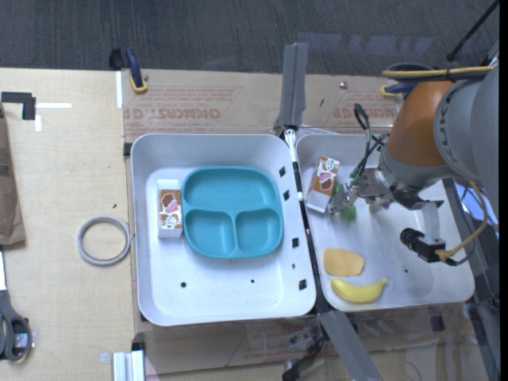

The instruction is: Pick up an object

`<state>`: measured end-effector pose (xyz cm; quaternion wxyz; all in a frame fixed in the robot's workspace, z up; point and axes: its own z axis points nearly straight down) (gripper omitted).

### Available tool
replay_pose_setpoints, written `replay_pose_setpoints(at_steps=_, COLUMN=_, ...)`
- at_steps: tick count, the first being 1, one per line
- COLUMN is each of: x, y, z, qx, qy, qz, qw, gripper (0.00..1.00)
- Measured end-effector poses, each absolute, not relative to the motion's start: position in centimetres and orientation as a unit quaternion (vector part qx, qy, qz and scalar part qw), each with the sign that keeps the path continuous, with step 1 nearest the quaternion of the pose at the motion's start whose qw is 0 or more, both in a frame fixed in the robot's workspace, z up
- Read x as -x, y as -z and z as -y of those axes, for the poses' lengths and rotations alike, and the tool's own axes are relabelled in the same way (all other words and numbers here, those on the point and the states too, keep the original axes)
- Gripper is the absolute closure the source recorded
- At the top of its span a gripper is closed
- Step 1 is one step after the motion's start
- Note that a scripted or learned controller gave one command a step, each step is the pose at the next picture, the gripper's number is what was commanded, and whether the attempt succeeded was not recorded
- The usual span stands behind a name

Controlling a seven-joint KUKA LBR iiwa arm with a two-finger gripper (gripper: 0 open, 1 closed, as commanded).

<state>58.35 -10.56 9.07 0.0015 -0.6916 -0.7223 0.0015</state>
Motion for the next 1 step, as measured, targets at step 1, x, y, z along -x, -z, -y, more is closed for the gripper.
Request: replay_pose_setpoints(at_steps=1, x=-58.35, y=-9.97, z=10.73, qx=0.693, qy=-0.0015, qz=0.721, qw=0.002, gripper=1.00)
